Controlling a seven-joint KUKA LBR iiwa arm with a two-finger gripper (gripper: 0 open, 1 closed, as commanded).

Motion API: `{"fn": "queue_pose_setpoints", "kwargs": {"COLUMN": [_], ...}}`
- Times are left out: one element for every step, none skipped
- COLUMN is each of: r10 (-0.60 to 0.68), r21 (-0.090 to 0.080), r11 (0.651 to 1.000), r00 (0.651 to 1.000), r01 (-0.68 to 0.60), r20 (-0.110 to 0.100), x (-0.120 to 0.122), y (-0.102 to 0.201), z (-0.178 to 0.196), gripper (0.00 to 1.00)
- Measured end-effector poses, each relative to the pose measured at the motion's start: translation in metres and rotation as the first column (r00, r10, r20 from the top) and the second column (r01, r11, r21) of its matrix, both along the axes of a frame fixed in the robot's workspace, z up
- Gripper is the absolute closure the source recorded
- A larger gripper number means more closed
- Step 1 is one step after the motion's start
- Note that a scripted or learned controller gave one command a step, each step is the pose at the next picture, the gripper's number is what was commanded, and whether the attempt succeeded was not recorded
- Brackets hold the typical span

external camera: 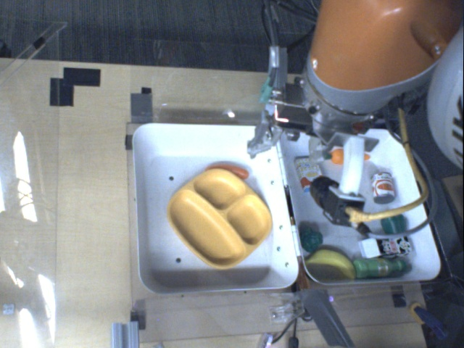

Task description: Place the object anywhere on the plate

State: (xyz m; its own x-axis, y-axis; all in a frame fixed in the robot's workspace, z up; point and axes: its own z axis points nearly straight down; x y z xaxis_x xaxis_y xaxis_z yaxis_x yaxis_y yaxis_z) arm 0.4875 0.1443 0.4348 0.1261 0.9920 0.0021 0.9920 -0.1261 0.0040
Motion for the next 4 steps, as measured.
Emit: {"fn": "queue_pose_setpoints", "kwargs": {"r10": [-0.006, -0.005, -0.019, -0.018], "r21": [0.000, 0.000, 0.001, 0.001], "r11": [1.000, 1.000, 1.000, 1.000], "r00": [1.000, 1.000, 1.000, 1.000], "r01": [0.006, 0.005, 0.019, 0.018], "r20": [-0.001, -0.001, -0.001, -0.001], "x": [0.000, 0.000, 0.000, 0.000], "y": [0.055, 0.055, 0.091, 0.091], "z": [0.000, 0.000, 0.000, 0.000], "gripper": [0.00, 0.00, 0.00, 0.00]}}
